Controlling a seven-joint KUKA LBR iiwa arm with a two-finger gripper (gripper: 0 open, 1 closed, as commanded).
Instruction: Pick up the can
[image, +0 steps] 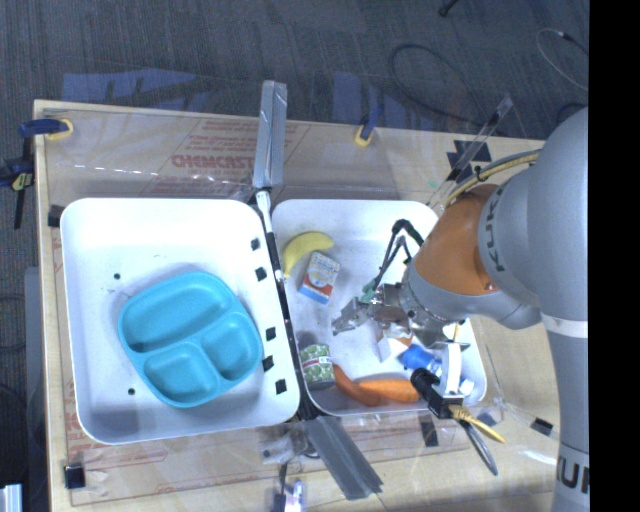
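End effector (350, 317) hovers low inside right bin (350, 215), apparently empty; finger spread impossible to tell. Can (316, 365) lies near that bin's left wall, just beside carrot (380, 389), probably crowding any approach.

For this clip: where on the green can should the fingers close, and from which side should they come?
The can seems to lie on its side by the right bin's left wall, with the carrot close on its right. Probably best to come from straight above and close across its round body at mid-length, fingers on the near and far sides, where there is room.
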